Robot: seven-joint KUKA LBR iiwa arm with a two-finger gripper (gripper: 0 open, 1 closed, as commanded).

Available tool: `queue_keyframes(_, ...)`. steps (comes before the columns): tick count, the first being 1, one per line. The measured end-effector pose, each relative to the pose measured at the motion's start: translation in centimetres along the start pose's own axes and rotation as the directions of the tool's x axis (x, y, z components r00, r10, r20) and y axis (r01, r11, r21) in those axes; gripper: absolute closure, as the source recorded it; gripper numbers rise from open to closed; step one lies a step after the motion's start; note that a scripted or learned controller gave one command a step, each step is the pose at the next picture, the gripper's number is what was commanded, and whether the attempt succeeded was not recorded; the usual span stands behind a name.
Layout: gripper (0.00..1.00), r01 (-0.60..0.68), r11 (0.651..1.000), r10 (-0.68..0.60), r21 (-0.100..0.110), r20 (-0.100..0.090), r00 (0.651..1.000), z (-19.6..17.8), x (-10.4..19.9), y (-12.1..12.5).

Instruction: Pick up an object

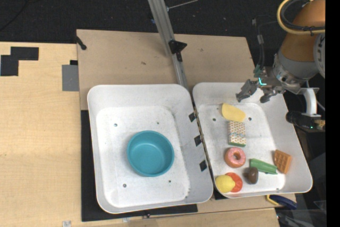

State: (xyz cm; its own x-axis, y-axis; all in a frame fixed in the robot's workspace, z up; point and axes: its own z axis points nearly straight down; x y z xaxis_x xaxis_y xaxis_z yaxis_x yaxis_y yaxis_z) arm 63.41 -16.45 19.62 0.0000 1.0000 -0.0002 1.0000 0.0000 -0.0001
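My gripper (257, 93) hangs over the far edge of the right bin (297, 157), its two fingers spread apart with nothing between them. Just below and left of it lies a yellow lemon-shaped piece (233, 112). Further down the bin sit a patterned sponge block (237, 133), a pink doughnut (235, 157), a green pepper-like piece (264, 166), a waffle (282, 161), a dark brown piece (251, 175) and a red and yellow fruit (229, 182).
The left bin (106, 109) holds a teal bowl (150, 153). A metal rail (162, 18) slants down from the top to the gap between the bins. Black clips (196, 127) line the divide. The grey and orange arm (300, 45) enters from the right.
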Motion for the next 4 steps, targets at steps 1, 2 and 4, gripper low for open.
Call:
queue_keyframes(1, 0.0, 0.0, 1.0, 0.0, 0.0, 0.0, 1.0, 0.0, 0.0, 0.0)
queue_keyframes(2, 0.0, 0.0, 1.0, 0.0, 0.004, -0.001, 1.0, 4.6, 0.8, -0.1)
queue_keyframes(4, 1.0, 0.0, 1.0, 0.0, 0.0, 0.0, 1.0, 8.6, 0.8, -0.1)
